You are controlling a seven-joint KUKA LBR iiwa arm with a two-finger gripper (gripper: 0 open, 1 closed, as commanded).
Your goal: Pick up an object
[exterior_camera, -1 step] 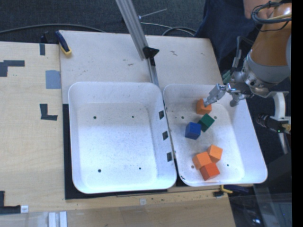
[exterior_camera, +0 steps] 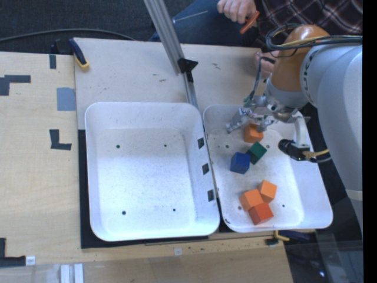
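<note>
Camera view shows the gripper [exterior_camera: 253, 122] low in the right bin [exterior_camera: 306, 217], its fingers just above an orange block [exterior_camera: 254, 135]; if they are open or closed I cannot tell. Nearby lie a green block [exterior_camera: 257, 152] and a blue block [exterior_camera: 239, 163]. More orange blocks [exterior_camera: 258, 202] lie nearer the front.

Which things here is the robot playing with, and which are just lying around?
For the job:
- end effector
- orange block under it
- blue block
- green block
- three more orange and red blocks
- right bin

Lying about:
- left bin
- clamp
- metal post
- person's hand
</note>
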